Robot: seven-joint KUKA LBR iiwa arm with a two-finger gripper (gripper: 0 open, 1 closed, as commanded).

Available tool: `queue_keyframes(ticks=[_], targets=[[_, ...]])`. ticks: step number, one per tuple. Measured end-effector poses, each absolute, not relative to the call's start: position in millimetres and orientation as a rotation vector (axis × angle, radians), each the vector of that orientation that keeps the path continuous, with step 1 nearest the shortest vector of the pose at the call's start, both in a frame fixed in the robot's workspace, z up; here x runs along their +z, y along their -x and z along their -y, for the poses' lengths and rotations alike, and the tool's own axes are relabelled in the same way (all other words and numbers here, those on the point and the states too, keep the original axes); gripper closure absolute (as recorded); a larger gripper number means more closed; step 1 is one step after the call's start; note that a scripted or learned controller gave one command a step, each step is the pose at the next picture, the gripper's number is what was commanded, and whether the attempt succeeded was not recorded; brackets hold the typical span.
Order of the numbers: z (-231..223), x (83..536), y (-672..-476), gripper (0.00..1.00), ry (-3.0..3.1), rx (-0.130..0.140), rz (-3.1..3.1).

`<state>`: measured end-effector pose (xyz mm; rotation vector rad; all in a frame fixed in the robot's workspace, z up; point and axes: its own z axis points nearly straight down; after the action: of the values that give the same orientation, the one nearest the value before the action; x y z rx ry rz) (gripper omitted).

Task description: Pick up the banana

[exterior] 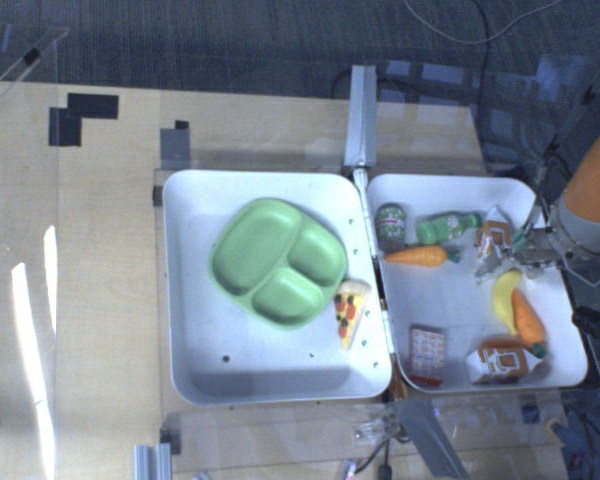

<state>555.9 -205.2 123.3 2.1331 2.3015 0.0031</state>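
Just below my gripper (502,258), in the right bin (460,363), I see the banana (505,301) lying free, not grasped, with a carrot (526,319) pressed against its far side. Whether the gripper is released or clenched, I cannot tell. A snack packet (495,235) crowds it above, with another carrot (417,257) and a green bottle (446,228) off to its left.

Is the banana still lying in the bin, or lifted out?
Still in: the banana lies on the right bin's floor beside a carrot, with the gripper just above it.
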Motion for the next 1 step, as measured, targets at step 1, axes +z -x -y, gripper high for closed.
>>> queue_keyframes(ticks=[1], targets=[[166.3,93.1,-567.4,0.0,-2.083,0.014,-2.32]])
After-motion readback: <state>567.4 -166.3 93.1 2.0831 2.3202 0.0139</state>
